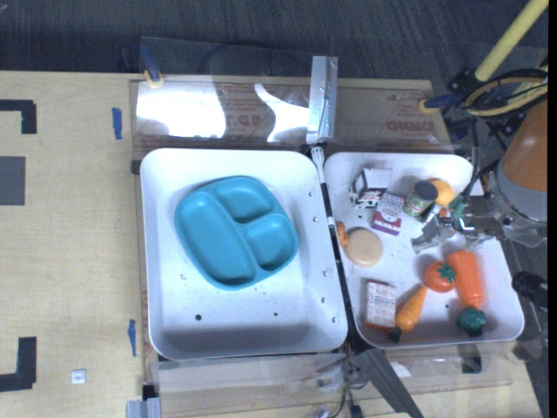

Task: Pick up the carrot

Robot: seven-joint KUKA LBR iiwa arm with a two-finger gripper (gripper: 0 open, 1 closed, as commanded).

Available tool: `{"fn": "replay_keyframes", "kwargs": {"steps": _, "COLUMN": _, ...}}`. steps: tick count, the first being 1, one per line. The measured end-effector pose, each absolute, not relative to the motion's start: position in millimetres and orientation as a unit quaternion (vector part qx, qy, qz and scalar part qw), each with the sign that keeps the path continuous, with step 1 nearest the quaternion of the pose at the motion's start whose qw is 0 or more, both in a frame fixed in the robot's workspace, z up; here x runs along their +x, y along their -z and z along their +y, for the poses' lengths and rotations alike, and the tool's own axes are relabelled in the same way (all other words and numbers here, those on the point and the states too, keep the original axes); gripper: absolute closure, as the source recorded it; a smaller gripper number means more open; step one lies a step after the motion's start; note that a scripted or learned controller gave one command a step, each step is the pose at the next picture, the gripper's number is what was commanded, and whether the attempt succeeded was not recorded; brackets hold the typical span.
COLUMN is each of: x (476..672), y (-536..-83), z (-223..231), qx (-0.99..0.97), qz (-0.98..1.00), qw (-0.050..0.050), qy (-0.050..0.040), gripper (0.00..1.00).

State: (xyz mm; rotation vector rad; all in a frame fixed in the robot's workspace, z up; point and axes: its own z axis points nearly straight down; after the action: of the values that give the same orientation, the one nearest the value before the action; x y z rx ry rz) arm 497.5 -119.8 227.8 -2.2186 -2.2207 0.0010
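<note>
The carrot [468, 279] is a thick orange piece with a dark green top. It lies lengthwise near the right wall of the right bin [505, 329], green end toward the front. My gripper [441, 231] hovers just above and left of its orange end, over the bin's right middle. It is open with nothing between its fingers. A slimmer orange tapered piece [412, 307] lies to the carrot's left at the front. A red-orange tomato [439, 275] sits between the two, touching the carrot's side.
The right bin also holds a tan round piece [364, 247], a small box [379, 303], a can [421, 198], a yellow piece [443, 190] and small packets [389, 216]. A blue divided plate [235, 229] lies in the left bin [165, 320].
</note>
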Motion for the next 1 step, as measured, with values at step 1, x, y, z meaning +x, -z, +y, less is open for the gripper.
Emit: {"fn": "replay_keyframes", "kwargs": {"steps": 1, "x": 552.8, "y": -200.0, "z": -162.5, "qx": -0.692, "qz": -0.722, "qw": 0.000, "qy": -0.0005, "gripper": 0.00}}
